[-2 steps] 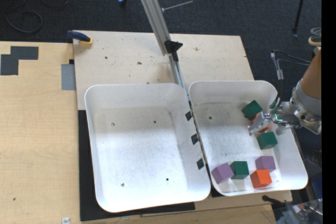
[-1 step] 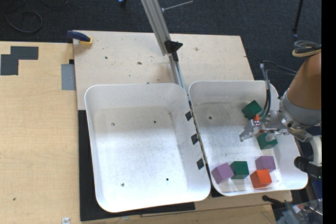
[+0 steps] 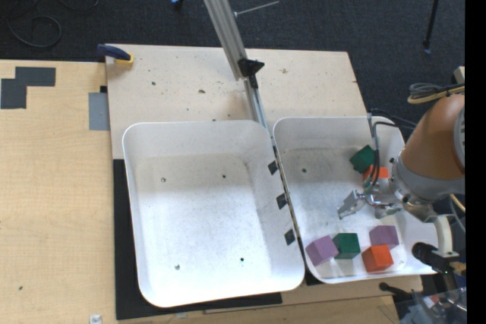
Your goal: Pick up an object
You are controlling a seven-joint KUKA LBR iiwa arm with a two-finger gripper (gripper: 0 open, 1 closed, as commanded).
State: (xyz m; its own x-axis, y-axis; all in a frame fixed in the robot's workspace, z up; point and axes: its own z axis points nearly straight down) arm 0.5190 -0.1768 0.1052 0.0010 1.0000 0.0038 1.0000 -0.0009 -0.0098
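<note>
In the right bin [image 3: 319,140] lie several small blocks. A dark green block [image 3: 363,158] rests near the far right wall, with a small orange-red piece [image 3: 379,173] just in front of it. Along the near edge sit a purple block [image 3: 322,249], a green cube [image 3: 348,244], an orange cube [image 3: 377,258] and a second purple block [image 3: 384,235]. My gripper [image 3: 352,206] hangs low over the middle of this bin, between the far green block and the near row. Nothing is visibly in its grasp.
The left bin [image 3: 152,140] has a bare speckled floor. A slanted aluminium bar [image 3: 228,26] runs down to the divider between the bins, which carries black clips [image 3: 282,201]. The arm's orange band [image 3: 439,142] overhangs the right bin's right wall.
</note>
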